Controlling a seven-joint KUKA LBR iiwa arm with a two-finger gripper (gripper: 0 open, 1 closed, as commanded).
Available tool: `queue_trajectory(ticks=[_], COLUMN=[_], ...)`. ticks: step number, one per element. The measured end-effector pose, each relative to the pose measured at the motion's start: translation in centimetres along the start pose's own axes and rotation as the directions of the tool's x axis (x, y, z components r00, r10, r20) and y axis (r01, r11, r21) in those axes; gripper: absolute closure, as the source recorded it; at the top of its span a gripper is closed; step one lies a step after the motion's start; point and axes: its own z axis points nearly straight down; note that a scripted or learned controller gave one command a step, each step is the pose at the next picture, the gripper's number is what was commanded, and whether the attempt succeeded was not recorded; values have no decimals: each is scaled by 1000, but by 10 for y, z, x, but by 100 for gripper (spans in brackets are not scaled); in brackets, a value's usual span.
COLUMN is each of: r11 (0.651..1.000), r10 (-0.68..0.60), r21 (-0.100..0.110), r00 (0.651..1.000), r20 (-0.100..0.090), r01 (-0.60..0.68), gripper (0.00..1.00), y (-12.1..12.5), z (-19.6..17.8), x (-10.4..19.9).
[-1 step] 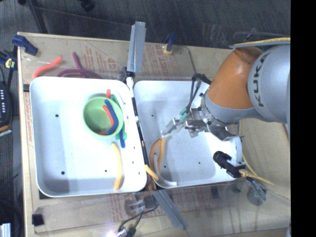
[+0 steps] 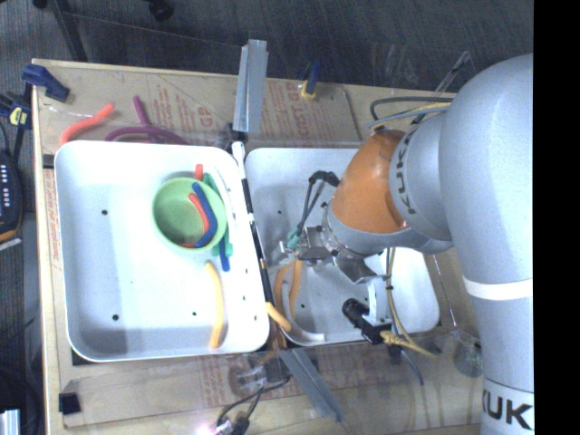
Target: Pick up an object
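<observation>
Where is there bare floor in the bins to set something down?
The left bin has bare floor left of the green bowl and below it, beside the yellow stick. The right bin is crowded by the arm.

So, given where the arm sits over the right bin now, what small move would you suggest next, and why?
Probably a short, slow descent. The gripper hangs low over the left part of the right bin, beside the divider, with an orange curved piece just under it. The wrist hides the fingers, so whether anything is gripped cannot be judged. The green bowl and yellow stick lie in the left bin, away from it.
</observation>
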Motion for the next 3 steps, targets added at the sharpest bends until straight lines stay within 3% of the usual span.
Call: queue_trajectory(ticks=[1,2,3], r11=[1000,1000,1000], r10=[-8,-7,-15], r21=[5,5,8], r00=[1000,1000,1000], r20=[-5,-3,-3], r01=[8,7,15], gripper=[100,0,100], y=[0,0,-1], z=[-9,-9,-18], x=[3,2,2])
